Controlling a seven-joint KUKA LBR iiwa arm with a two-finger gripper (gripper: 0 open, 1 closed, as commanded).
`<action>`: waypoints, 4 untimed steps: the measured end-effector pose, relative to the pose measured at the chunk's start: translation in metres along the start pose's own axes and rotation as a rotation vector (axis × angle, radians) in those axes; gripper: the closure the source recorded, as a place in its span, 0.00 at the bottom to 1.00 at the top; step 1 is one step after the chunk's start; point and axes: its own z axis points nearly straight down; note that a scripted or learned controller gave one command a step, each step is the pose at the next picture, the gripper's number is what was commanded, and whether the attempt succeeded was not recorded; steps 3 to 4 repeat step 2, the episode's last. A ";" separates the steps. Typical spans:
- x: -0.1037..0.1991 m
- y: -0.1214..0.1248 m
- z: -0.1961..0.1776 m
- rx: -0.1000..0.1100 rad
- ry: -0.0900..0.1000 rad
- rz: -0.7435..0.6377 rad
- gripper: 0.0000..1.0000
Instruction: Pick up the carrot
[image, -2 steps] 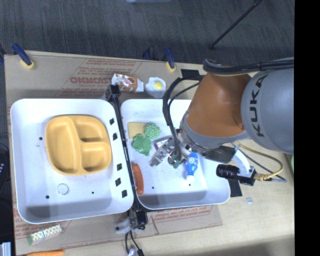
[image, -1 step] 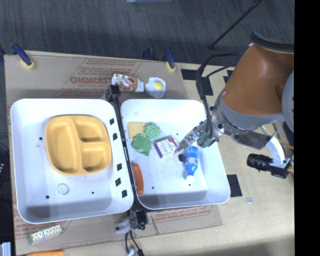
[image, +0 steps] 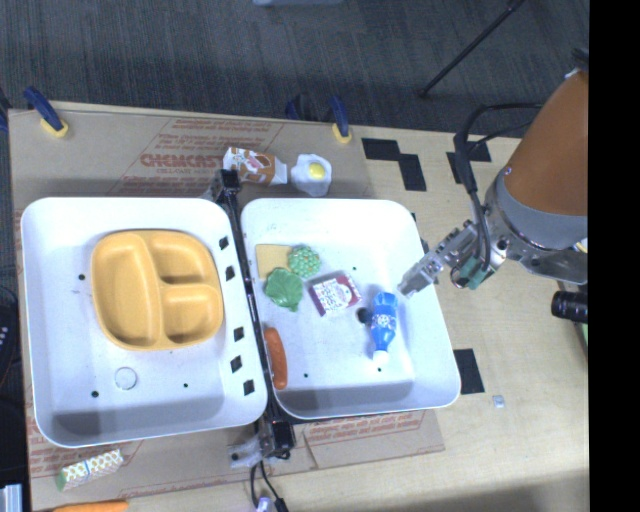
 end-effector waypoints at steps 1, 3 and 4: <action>-0.068 -0.031 -0.007 0.000 -0.001 -0.267 1.00; -0.028 -0.021 0.105 0.001 0.003 -0.291 1.00; -0.028 -0.021 0.105 0.001 0.003 -0.291 1.00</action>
